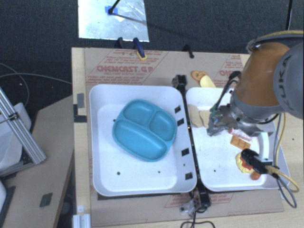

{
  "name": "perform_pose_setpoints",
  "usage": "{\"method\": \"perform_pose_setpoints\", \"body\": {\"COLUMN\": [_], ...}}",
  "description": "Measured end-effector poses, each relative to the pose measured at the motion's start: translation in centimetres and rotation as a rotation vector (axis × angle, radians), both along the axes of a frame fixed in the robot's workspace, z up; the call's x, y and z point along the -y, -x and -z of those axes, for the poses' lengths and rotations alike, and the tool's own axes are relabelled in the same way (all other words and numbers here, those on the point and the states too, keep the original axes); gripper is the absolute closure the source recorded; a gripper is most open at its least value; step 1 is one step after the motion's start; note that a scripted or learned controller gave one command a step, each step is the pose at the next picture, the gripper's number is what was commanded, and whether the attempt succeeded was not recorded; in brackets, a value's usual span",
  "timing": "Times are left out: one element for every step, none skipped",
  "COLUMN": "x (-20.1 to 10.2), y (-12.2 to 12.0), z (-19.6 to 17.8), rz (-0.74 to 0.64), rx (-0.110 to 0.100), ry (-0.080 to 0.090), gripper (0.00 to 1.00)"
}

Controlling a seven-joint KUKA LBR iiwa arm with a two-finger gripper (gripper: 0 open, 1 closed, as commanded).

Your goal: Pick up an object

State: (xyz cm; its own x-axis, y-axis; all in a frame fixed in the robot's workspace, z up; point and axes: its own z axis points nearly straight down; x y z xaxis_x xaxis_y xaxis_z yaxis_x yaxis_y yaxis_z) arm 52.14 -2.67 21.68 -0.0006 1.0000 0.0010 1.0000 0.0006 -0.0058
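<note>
Beige food-shaped pieces (195,116) sit at the right bin's (223,175) left wall, a yellow-orange toy (246,162) lower right. The gripper (213,126) hangs low just beside the beige pieces; can't tell how its jaws are set. Blue divided plate (144,129) sits in the left bin (109,175).

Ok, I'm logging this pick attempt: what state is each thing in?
Blue divided plate: flat, right side up, in left bin.
Gripper: low over right bin; grasp unclear.
Beige pieces: lying by divider.
Yellow-red item: lying in right bin.
</note>
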Motion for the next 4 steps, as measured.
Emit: {"method": "perform_pose_setpoints", "body": {"x": [-2.3, -13.9, -8.6, -19.4], "y": [0.8, 3.5, 0.1, 1.5], "z": [3.5, -0.8, -8.5, -6.0], "rz": [-0.005, -0.015, 0.003, -0.013], "rx": [0.003, 0.009, 0.018, 0.005], "ry": [0.0, -0.006, 0.002, -0.003], "gripper": [1.0, 1.0, 1.0, 1.0]}}
